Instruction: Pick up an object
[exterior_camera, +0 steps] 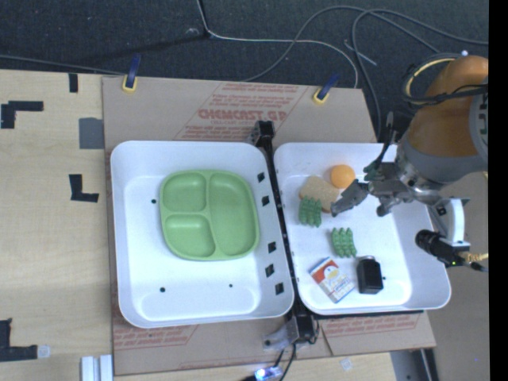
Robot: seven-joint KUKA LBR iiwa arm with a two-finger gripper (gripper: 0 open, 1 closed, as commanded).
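Observation:
The right bin (421,292) holds several small items: an orange ball (342,175), a tan lump (317,189) touching it, two green studded blocks (309,211) (343,241), a black box (369,275) and a red-and-white carton (331,279). My gripper (367,205) hangs over the bin's upper middle, just right of the ball and the tan lump. It is open, its fingers spread wide with only bare bin floor between them. The left fingertip (345,204) points toward the tan lump.
A green divided plate (210,214) lies in the left bin (135,292). A black divider with clips (274,213) runs between the two bins. Cables (317,30) trail across the dark floor behind the bench.

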